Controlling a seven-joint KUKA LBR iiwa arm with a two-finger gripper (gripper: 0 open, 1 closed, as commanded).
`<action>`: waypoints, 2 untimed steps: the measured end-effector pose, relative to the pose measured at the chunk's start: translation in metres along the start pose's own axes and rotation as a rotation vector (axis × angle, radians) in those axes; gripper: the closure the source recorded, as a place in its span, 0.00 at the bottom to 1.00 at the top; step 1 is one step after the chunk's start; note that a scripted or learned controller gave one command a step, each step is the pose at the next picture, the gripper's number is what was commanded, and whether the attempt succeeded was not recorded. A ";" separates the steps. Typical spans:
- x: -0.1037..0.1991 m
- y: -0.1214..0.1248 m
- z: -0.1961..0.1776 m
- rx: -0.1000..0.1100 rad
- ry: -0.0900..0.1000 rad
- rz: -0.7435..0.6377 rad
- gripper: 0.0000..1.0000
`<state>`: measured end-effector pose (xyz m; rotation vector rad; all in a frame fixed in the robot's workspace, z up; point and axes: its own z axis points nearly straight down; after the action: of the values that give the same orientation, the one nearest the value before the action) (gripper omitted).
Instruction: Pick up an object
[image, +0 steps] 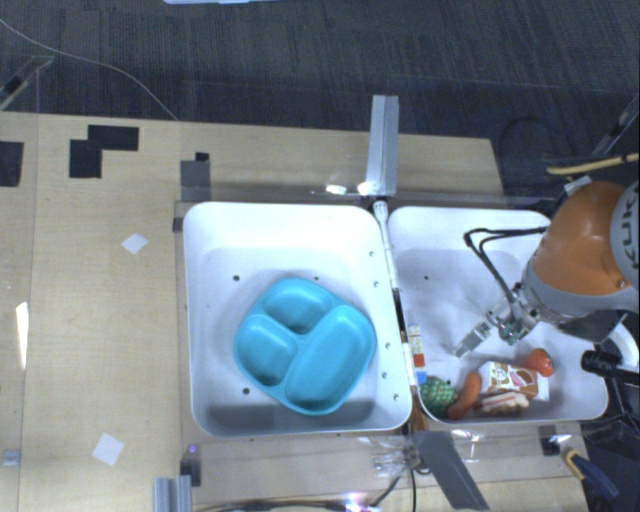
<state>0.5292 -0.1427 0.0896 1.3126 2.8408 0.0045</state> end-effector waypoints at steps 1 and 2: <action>-0.024 0.079 0.002 -0.001 0.003 0.092 0.00; -0.051 -0.033 0.001 0.003 -0.001 0.105 0.00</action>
<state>0.5369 -0.2028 0.0888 1.4601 2.7685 0.0007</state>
